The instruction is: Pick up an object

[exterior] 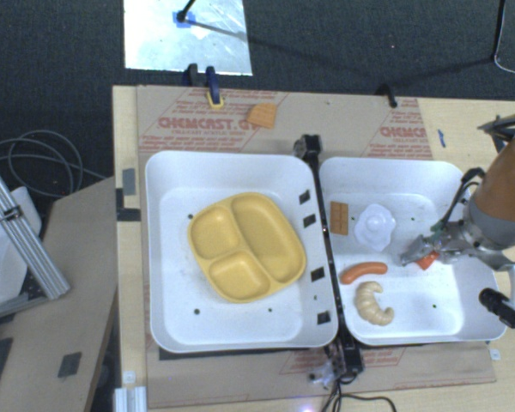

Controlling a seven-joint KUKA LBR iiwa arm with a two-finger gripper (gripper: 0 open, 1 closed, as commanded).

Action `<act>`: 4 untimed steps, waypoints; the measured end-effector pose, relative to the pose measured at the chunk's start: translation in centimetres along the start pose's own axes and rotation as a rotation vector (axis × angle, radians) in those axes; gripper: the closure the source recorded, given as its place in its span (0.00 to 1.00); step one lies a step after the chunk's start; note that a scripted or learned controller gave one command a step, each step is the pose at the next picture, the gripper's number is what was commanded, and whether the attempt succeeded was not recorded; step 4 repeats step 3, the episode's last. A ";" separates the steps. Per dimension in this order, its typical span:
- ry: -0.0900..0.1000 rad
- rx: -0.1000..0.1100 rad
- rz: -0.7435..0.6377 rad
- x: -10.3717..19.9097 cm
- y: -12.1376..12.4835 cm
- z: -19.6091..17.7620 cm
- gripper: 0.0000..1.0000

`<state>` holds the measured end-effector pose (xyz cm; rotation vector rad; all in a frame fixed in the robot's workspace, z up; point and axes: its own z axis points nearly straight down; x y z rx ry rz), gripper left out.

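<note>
The right bin (446, 178) holds a brown waffle-like piece (338, 218), a clear plastic cup-like object (376, 227), an orange-red sausage (363, 271) and a pale croissant (373, 303). My gripper (419, 254) sits low over the right bin's middle, to the right of the clear object and the sausage. A small red-orange bit (426, 262) shows right at the gripper's tip; I cannot tell whether it is a held thing or part of the gripper. The arm (506, 197) comes in from the right edge.
A yellow three-compartment plate (245, 245) lies in the left bin (167, 187). Black clips line the divider (313, 230) between the bins. An orange block (262, 114) rests on the cardboard behind the bins. Cables and a metal frame (17, 239) stand at the left.
</note>
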<state>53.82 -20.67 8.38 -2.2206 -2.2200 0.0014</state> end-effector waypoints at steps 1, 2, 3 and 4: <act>-0.002 -0.007 -0.002 0.0 0.3 -1.2 1.00; 0.001 -0.001 -0.009 9.4 0.2 -0.2 1.00; 0.002 -0.010 -0.013 17.6 -1.4 -10.6 1.00; 0.002 -0.010 -0.013 17.6 -1.4 -10.6 1.00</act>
